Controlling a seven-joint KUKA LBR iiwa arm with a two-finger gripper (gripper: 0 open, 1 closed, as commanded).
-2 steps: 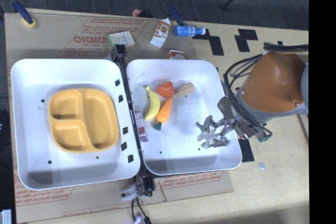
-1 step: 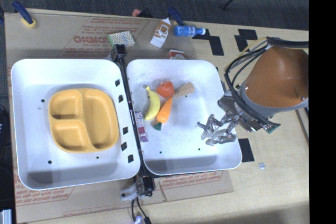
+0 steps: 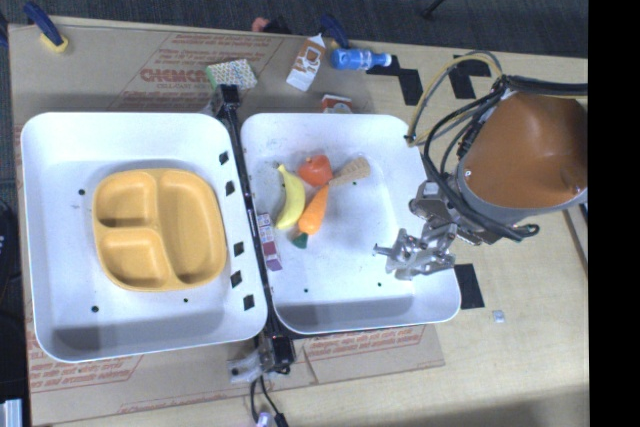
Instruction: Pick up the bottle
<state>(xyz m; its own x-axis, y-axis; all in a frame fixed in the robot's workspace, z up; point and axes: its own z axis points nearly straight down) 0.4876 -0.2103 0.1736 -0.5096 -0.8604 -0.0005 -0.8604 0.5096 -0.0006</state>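
A small blue bottle (image 3: 357, 60) with a pale cap lies on its side on the bench, outside the bins, just beyond the right bin's (image 3: 345, 305) far edge. My gripper (image 3: 397, 259) hangs low over the right bin's near right part, far from the bottle. It is open, with nothing between its fingers. The arm's orange band (image 3: 530, 150) sits above the bin's right rim.
In the right bin lie a banana (image 3: 291, 198), a red tomato (image 3: 315, 169), a carrot (image 3: 313, 211) and a tan piece (image 3: 350, 172), left of the gripper. The left bin (image 3: 50, 245) holds a yellow divided plate (image 3: 158, 226). Small cartons (image 3: 306, 62) lie beside the bottle.
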